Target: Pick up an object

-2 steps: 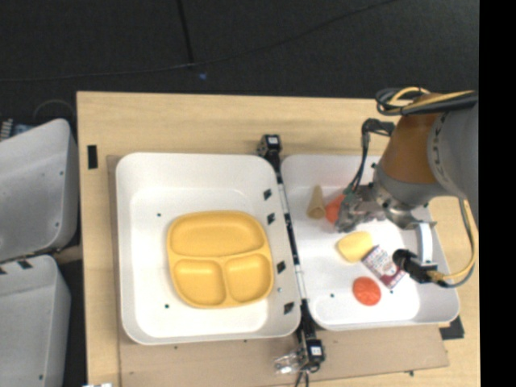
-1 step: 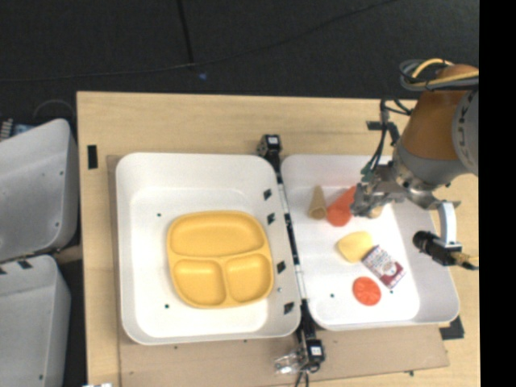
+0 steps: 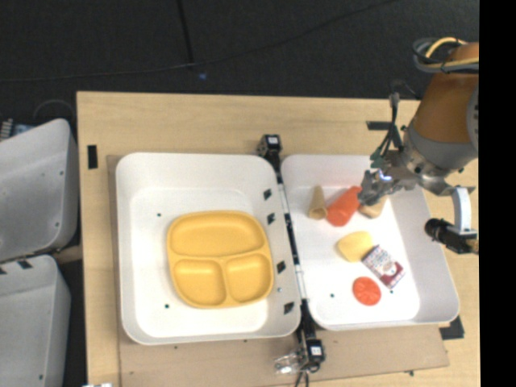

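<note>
Gripper low in the right bin, its opening impossible to judge, just beside an orange-red object and touching a tan piece; nothing visibly lifted, so the pick-up remains to be done.

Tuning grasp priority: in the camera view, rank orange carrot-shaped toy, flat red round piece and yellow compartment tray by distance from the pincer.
Pincer sits at the right bin's upper part.
1. Orange carrot-shaped toy, just left of it.
2. Flat red round piece, right bin's lower part.
3. Yellow compartment tray, left bin.
</note>
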`<state>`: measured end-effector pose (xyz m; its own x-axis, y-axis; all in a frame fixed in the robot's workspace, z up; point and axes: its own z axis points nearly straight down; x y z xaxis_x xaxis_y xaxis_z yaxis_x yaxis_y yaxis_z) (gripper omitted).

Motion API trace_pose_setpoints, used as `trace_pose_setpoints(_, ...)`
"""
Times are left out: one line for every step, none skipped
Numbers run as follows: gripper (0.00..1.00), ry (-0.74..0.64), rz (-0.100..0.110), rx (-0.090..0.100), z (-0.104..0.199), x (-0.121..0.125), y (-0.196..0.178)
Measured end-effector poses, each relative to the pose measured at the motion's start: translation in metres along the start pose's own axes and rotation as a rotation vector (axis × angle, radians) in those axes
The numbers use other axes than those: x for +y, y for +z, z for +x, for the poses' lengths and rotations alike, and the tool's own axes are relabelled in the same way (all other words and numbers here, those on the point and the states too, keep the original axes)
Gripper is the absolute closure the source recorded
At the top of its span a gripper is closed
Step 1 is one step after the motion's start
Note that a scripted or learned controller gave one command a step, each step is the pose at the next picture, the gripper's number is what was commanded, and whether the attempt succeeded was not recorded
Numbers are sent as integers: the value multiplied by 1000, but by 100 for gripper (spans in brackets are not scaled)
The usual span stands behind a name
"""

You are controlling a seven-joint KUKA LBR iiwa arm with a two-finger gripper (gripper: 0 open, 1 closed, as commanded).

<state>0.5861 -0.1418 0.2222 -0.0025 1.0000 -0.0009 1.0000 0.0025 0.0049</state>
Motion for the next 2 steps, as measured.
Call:
trace_pose_setpoints(100,0,-3,-2,-8,1,-63)
trace_pose_setpoints(100,-3,1,0,42,17,-62)
